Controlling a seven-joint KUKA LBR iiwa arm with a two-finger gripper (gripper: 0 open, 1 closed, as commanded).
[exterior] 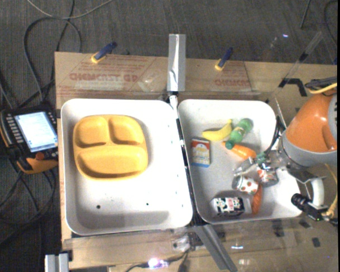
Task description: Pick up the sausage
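The sausage [256,199] is a short reddish-brown piece lying near the front right of the right bin [215,109], between a dark can and the bin's right wall. My gripper [255,170] hangs low over the right side of that bin, just behind the sausage and above a white object with red spots [246,183]. The arm's grey and orange wrist [311,132] reaches in from the right. Nothing can be seen held in the gripper.
The right bin also holds a banana [218,132], a green bottle [241,127], an orange carrot [242,150], a small red and white box [200,152] and a dark can [228,205]. A yellow divided tray [110,146] lies in the left bin [124,208].
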